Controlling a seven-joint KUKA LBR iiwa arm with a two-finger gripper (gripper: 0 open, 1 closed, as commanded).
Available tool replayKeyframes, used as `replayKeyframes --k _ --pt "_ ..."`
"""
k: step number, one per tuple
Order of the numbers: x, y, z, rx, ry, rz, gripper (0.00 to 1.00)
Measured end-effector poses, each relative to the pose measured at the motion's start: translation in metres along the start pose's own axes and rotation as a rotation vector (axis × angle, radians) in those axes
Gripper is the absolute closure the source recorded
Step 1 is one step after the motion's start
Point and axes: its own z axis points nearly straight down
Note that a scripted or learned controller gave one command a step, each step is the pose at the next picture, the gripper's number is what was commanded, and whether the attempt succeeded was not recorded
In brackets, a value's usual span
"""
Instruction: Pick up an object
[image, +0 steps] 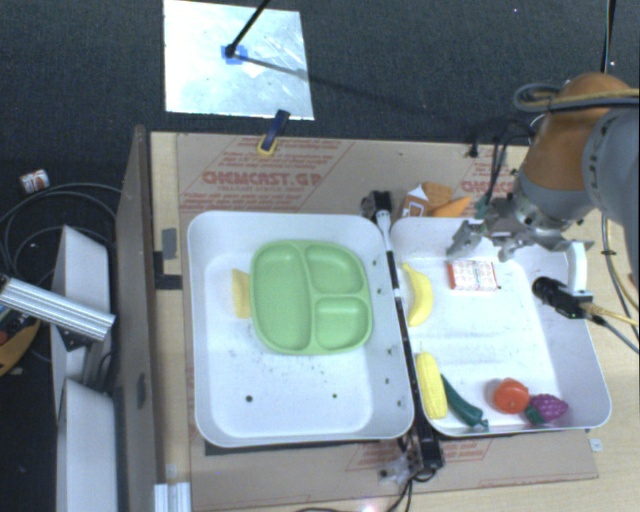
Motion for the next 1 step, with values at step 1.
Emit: replayKeyframes --k 1 --pt "0.0244 -0.0023 0.0792 -0.009 -0.009 0.002 0.00"
